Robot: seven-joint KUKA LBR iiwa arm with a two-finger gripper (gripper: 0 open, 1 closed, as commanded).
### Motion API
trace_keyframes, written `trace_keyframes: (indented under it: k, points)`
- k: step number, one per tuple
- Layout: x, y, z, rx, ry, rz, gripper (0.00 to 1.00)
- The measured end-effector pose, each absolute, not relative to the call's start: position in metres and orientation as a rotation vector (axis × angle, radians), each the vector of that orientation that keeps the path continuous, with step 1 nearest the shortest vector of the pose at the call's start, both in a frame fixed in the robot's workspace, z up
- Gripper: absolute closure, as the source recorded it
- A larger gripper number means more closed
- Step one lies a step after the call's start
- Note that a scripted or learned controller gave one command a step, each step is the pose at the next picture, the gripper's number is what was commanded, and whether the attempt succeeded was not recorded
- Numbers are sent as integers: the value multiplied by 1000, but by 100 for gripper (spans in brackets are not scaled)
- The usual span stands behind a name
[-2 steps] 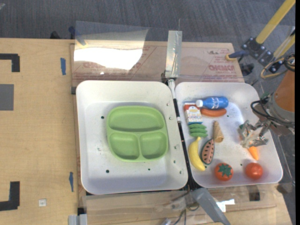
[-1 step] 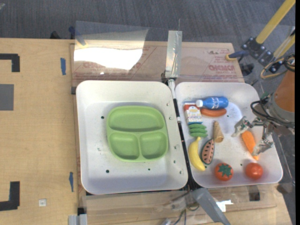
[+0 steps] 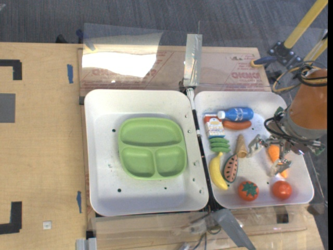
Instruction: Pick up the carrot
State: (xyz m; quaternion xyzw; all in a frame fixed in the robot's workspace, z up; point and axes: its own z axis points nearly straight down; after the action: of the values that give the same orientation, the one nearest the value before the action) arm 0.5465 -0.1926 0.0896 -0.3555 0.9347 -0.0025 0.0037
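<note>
The carrot (image 3: 274,152) is a small orange piece lying in the right part of the right bin (image 3: 304,194). My gripper (image 3: 268,155) hangs right over it, with the arm's orange band above. One metal finger (image 3: 255,144) stands to the carrot's left and the other finger (image 3: 282,165) to its lower right. The jaws are spread wide and the carrot lies between them on the bin floor, not pinched. The wrist hides part of the carrot.
The right bin also holds a blue bottle (image 3: 237,113), sausage (image 3: 237,124), carton (image 3: 213,126), cone (image 3: 242,146), banana (image 3: 217,172), watermelon slice (image 3: 230,167) and two red fruits (image 3: 248,190) (image 3: 281,189). A green divided plate (image 3: 152,147) lies in the left bin (image 3: 99,155).
</note>
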Motion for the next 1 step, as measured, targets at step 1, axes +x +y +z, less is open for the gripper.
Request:
trace_keyframes:
  k: [1]
  points:
    - [504, -177, 90, -950, 2979, -9, 0]
